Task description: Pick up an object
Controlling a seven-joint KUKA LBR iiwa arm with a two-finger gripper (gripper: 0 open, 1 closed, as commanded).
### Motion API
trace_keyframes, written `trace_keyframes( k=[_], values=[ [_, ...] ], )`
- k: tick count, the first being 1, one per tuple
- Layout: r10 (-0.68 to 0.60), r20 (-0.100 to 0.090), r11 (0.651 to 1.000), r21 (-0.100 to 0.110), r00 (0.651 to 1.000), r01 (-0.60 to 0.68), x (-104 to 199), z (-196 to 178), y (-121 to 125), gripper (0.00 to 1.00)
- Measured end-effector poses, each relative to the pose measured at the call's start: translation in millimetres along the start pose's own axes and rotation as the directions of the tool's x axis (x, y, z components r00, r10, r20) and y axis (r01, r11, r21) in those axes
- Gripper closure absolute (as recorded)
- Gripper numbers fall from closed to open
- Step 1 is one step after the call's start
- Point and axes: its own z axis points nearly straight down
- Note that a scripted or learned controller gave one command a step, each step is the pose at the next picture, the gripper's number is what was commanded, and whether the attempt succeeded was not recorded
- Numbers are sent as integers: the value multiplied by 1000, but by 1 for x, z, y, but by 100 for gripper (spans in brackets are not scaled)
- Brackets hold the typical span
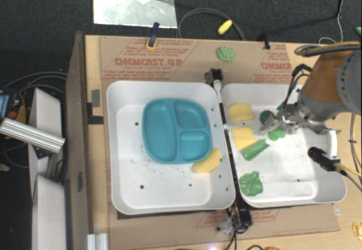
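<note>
Holding a teal divided plate (pixel 176 130) and yellow piece (pixel 207 162), left bin (pixel 121 147), tool (pixel 275 124) grip unclear, right bin (pixel 294 186)

Arm (pixel 334 82): cut off at the right edge. Gripper (pixel 274 124): fingers too small and blurred to read. Small green piece (pixel 276 135): partly hidden beneath gripper. Yellow piece (pixel 207 162): partly tucked under blue tray (pixel 176 130).

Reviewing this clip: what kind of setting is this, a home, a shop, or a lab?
Most likely a robotics lab test bench. Two white bins sit on a board holding toy-like items and a teal divided plate; loose cables trail over dark carpet, and the grey arm's gripper reaches in.
</note>
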Motion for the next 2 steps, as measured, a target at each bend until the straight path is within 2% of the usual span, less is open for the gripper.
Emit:
trace_keyframes(
  k=[1,2],
  values=[
    [-1,0,1000,-7,1000,1,1,-12,3,100],
    [-13,-3,1000,-10,1000,13,95,-106,-17,100]
  ],
)
